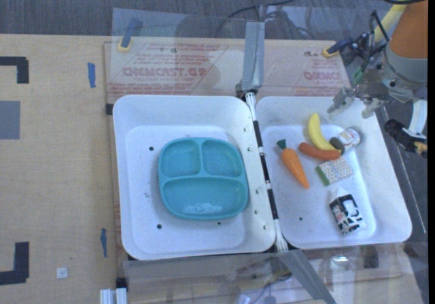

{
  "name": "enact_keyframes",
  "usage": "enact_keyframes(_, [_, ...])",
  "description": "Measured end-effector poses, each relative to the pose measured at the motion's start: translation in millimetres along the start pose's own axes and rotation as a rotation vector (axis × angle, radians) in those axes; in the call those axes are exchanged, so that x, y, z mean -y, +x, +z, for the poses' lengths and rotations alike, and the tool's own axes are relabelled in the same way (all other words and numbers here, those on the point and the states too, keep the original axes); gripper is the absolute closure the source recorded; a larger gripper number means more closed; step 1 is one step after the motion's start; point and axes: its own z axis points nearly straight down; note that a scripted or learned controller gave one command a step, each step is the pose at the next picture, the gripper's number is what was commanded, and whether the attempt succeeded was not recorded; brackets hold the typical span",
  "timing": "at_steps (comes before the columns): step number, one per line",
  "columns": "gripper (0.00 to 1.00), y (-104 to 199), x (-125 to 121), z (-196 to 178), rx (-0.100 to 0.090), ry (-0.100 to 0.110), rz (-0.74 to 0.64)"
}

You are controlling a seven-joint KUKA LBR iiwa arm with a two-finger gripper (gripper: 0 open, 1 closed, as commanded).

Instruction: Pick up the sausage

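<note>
The sausage (319, 152) is a reddish-orange link lying flat in the right bin (380, 228), just below a yellow banana (315, 131). My gripper (355, 100) hovers over the bin's upper right corner, up and to the right of the sausage and apart from it. Its fingers (338, 101) are spread, with nothing between them.
Also in the right bin are a carrot (293, 163), a small can (346, 139), a green-and-white sponge (335, 171) and a black-and-white carton (345, 213). The left bin (129, 126) bears a teal divided plate (202, 178). Cables hang by the arm at the right.
</note>
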Motion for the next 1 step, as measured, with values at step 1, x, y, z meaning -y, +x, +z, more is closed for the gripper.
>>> enact_keyframes(1, [0.0, 29.5, 20.4, 112.5, 0.002, -0.008, 0.023])
